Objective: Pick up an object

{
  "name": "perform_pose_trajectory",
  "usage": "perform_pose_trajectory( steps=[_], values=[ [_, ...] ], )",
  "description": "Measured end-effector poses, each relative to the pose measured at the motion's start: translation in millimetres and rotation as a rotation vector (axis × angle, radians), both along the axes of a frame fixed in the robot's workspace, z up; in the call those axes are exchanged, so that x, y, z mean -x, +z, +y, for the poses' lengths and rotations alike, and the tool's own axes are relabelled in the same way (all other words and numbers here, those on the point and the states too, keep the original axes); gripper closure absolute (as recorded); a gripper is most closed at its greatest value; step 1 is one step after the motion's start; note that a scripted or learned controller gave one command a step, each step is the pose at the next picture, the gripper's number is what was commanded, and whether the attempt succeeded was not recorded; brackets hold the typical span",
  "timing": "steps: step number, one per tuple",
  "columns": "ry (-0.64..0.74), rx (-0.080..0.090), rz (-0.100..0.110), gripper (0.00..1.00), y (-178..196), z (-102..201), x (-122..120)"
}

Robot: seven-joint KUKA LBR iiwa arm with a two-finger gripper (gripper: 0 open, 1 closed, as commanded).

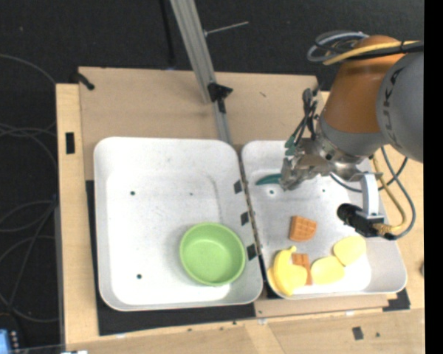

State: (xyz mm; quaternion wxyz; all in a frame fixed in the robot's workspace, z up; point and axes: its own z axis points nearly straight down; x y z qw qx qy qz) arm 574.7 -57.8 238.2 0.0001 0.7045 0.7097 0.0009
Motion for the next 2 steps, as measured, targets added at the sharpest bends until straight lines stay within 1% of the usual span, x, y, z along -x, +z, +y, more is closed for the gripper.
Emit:
perform_pose_trajectory(
  steps=[1, 2],
  values=[
    [0.001, -0.001, -0.001, 1.00, 6, 53, -26],
    [0.002, -0.001, -0.001, 1.00, 14, 110, -38]
  ],
)
